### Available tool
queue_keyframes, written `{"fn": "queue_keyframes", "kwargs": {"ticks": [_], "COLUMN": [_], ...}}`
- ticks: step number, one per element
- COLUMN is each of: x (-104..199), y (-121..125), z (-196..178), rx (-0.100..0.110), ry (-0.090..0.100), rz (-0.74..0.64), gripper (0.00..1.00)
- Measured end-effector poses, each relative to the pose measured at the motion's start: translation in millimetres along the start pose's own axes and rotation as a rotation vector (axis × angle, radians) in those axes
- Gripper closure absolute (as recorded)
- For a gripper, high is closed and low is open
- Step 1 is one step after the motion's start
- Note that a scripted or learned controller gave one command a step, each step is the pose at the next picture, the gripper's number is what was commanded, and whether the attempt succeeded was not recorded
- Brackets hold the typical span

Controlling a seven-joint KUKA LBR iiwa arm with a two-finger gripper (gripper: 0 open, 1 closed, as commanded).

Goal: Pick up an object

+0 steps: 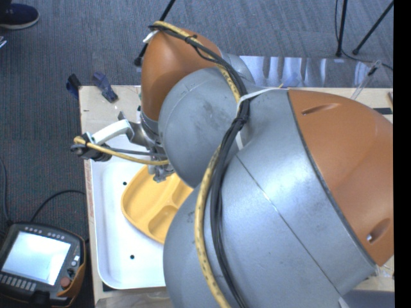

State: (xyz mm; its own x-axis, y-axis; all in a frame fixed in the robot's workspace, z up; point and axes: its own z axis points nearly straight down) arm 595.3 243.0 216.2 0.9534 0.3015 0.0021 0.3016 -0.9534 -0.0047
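I cannot tell from up here whether the gripper (160,171) is open or closed: the arm's grey elbow (199,127) covers most of it, and I see only a bit of metal hardware at the wrist. Directly beneath that hardware, and seemingly touching it, lies the one pickable thing I can count, a single yellow dish (153,209). It is shallow, smooth plastic with a rounded rim and moulded recesses inside, and I can make out two of these. Its right side is hidden under the arm, so I cannot judge its full outline. The recess I see best is elongated on a diagonal, from below and left of the gripper to its right, so the long axis seems to lie along that line. The dish rests in the one white bin (110,249) I can see, which spreads left of and below the gripper. Just left of the gripper, one white-sleeved hose (109,133) and a yellow cable (119,151) jut out past the bin's edge. Further up and left, one blue clamp (104,86) sits on the bench corner (90,108). Well down and left, off the bench, is one teach pendant (38,259) with its screen lit.
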Motion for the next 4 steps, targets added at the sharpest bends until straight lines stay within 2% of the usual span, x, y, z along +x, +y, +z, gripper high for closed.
{"fn": "queue_keyframes", "kwargs": {"ticks": [1,2,3,4], "x": [-1,-37,-27,-21], "y": [12,-9,38,-5], "z": [-1,99,-6,121], "rx": [-0.007,-0.005,-0.006,-0.004], "ry": [-0.014,-0.013,-0.001,-0.004], "rz": [0.019,-0.072,0.059,-0.020], "gripper": [1.00,1.00,1.00,1.00]}}
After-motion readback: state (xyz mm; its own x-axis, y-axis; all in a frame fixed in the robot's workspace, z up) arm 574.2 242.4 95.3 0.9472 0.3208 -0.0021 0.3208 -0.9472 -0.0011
